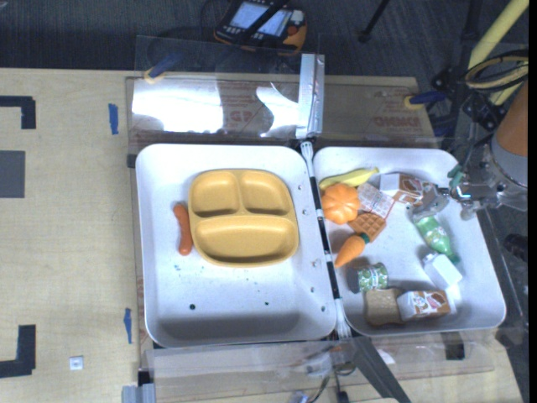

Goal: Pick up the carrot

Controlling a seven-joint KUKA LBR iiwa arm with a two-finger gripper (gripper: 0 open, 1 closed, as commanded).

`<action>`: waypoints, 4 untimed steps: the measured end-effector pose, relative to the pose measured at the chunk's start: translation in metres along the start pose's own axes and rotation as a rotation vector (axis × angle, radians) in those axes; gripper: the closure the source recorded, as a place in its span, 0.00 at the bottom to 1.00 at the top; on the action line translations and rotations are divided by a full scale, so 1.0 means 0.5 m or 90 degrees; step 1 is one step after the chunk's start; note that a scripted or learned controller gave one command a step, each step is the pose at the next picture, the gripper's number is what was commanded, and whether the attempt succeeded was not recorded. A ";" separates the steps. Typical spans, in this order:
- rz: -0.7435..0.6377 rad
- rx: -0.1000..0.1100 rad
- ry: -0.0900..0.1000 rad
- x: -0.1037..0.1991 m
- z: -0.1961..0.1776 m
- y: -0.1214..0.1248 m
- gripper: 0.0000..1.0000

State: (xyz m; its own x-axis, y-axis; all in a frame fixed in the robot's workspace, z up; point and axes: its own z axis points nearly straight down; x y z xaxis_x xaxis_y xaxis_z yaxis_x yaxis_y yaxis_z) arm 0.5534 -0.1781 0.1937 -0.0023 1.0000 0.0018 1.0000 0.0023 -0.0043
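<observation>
The carrot (351,248), orange with a green top, lies in the right bin (491,296) close to its left wall, tip pointing down-left. It sits just below a waffle (372,224) and an orange pumpkin (340,203). My gripper (447,205) hangs over the right half of that bin, well to the right of the carrot and a little farther back. It is open, with nothing held between its fingers. A green bottle (435,236) lies just under it.
The right bin also holds a banana (351,177), snack packets (394,188), a green can (372,276), a slice of bread (382,306), a small carton (426,303) and a white block (443,269). The left bin (159,309) holds a yellow divided plate (243,217) and a sausage (183,228).
</observation>
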 end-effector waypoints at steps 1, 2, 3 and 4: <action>0.010 0.000 0.000 0.121 -0.048 -0.089 0.00; -0.072 0.000 0.000 0.208 0.024 -0.114 0.00; 0.022 -0.005 0.000 0.155 0.216 -0.114 0.00; 0.009 -0.001 -0.001 0.194 0.023 0.003 0.00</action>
State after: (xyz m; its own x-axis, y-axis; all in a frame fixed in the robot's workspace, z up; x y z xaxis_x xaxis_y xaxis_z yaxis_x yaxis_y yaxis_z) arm 0.5547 -0.0810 0.1825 0.0111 0.9999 -0.0001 0.9999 -0.0111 -0.0025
